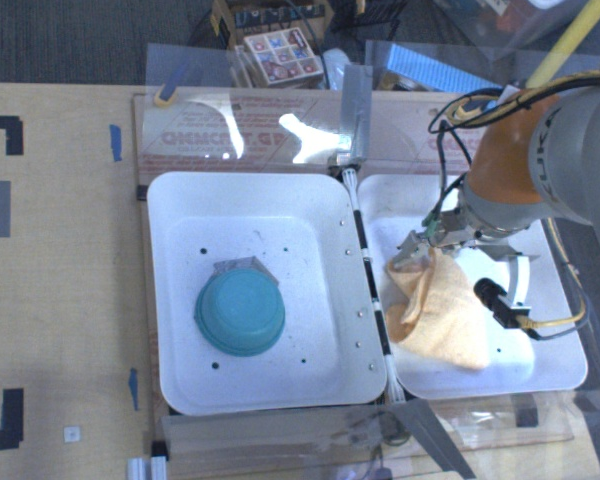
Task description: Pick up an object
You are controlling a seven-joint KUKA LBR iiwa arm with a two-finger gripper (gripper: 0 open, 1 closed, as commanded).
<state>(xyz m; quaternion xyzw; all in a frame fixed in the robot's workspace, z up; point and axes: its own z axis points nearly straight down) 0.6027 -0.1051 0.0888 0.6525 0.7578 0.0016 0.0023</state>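
- Pincer [417, 249] sits low in the right bin [560, 368], at the top edge of a yellow cloth [442, 313].
- Its two fingers look pinched shut on a bunched-up bit of the cloth.
- That bit of cloth stands up in a small peak between the fingers.
- Most of the cloth lies crumpled on the floor of the right bin, close to the wall between the two bins.
- A grey arm [570, 158] with an orange band comes in from the right side.
- A blue bowl [240, 311] sits upside down in the left bin [180, 208], on a small grey scrap [238, 266].
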